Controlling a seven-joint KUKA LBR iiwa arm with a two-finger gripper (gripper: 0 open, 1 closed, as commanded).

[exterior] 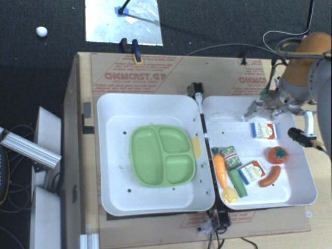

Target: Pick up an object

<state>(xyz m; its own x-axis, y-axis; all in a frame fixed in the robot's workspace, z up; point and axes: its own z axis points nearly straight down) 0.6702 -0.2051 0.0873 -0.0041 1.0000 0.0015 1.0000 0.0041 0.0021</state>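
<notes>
My gripper (263,111) hangs over the far part of the right bin (303,191), with its grey fingers spread open and nothing between them. Just in front of it lies a blue and white carton (263,130). Further toward the front are a red tomato (277,155), a sausage (270,176), a red and blue box (251,171), a green patterned packet (230,157), a carrot (220,170), a green cucumber (237,181) and a yellow piece (230,193).
The left bin (116,118) bears a green divided plate (162,154). A black divider rail (204,134) runs between the bins. The arm's orange band (311,48) and cables stand at the back right. A black part (300,136) juts in over the right rim.
</notes>
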